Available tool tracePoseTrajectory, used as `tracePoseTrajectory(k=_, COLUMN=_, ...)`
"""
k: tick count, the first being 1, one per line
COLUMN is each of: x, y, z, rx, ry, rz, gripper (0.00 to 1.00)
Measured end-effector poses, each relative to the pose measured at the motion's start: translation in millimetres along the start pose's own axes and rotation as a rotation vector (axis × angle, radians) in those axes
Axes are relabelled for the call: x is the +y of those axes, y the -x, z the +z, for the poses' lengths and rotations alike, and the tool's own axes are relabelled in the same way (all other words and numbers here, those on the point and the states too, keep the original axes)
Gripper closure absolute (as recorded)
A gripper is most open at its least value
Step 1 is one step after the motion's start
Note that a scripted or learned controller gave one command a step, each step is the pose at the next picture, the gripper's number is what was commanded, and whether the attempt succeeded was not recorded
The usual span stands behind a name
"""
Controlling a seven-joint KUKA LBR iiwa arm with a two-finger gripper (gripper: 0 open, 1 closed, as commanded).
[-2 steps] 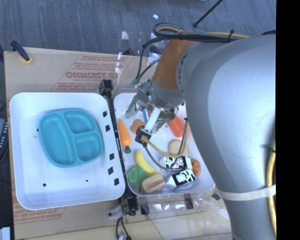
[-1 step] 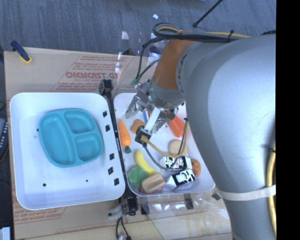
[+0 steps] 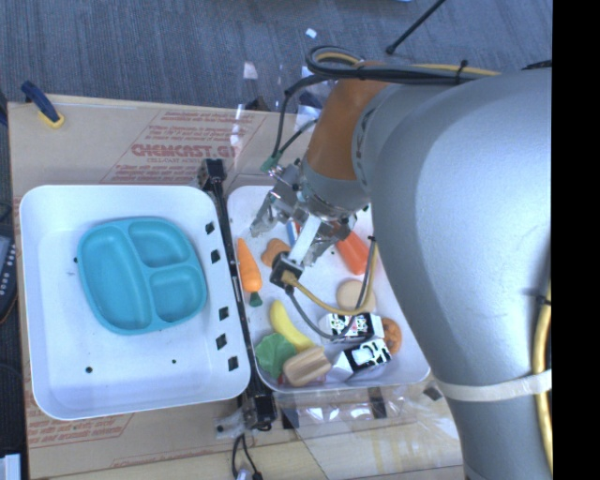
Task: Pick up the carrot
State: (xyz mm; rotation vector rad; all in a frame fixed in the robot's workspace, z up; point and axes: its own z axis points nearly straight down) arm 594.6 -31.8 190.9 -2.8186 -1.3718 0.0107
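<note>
Approach step, by my judgement. The carrot (image 3: 248, 267) lies along the left wall of the right bin (image 3: 409, 373), ungrasped. The gripper (image 3: 292, 234) hovers just beside it, fingers spread and empty (banana (image 3: 287, 324) nearby). Next: shift left, descend, close.

A grey ribbed carpet (image 3: 141, 42) covers the floor at the far side, evenly lit. On it stands the bench, topped with brown cardboard (image 3: 178, 141) printed in red letters. A blue and yellow clamp (image 3: 39, 103) grips the cardboard's far left corner. A black cable (image 3: 417, 23) crosses the carpet at far right. At the near edge, pale wood (image 3: 356, 455) shows under the cardboard, and a dark object (image 3: 6, 258) sits at the left edge.
</note>
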Motion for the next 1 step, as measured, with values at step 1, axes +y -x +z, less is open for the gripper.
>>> tracePoseTrajectory(k=1, x=-8.9, y=7.4, z=0.9, rx=-0.006, ry=-0.007, rz=0.066, gripper=0.0)
